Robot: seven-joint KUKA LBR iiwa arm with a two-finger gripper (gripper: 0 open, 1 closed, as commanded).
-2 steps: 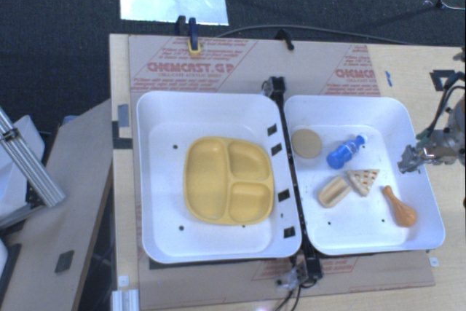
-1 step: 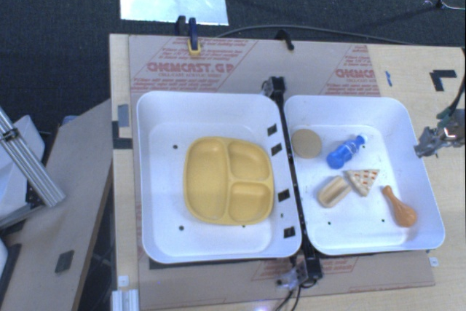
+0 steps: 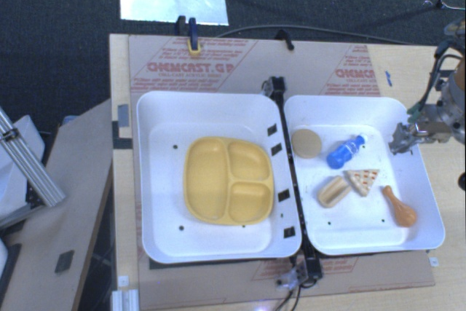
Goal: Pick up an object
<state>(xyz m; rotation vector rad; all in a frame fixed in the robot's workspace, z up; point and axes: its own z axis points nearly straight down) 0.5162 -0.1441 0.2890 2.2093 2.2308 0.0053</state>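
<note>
The right bin holds several toy foods. A tan round cookie lies at its back left, with a blue bottle beside it. A hot dog bun and a waffle wedge sit in the middle. An orange drumstick lies at the front right. My gripper hangs above the bin's right side, to the right of the bottle and behind the drumstick, with nothing visibly in it.
The left bin holds a yellow divided plate. A black clip strip joins the two bins. A blue-and-yellow clamp sits at the bench's back edge. An aluminium rail stands at far left.
</note>
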